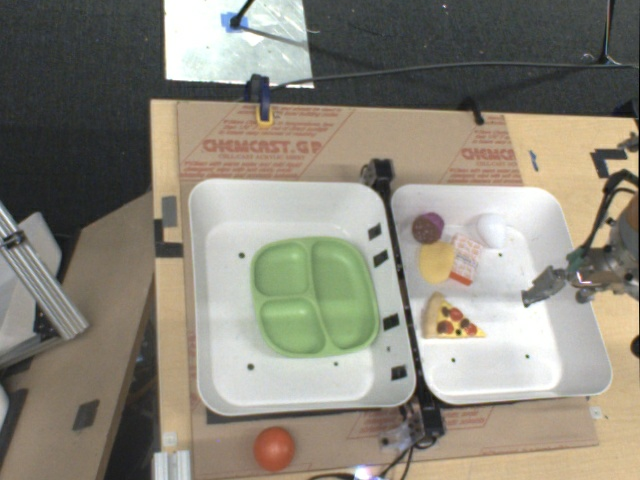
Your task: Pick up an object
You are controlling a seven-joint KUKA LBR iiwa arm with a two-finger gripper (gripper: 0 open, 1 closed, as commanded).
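In the right bin (pixel 560 368), toward its left side, lie a pizza slice (pixel 452 320) (yellow with red dots), a yellow lump (pixel 436 262), a dark purple ball (pixel 428 228), a white ball (pixel 491 229) and what may be a small red-and-white packet (pixel 465 259). The gripper (pixel 540 288) hangs at the right of the frame over that bin, apart from them all; whether its fingers are spread or closed I cannot tell. A green divided plate (pixel 314 296) sits in the left bin (pixel 225 368), and an orange ball (pixel 274 447) lies on the bench below it.

The right bin (pixel 560 368) holds a purple ball (pixel 428 228), yellow piece (pixel 436 262), pizza slice (pixel 451 320), and possibly a white egg (pixel 491 229).
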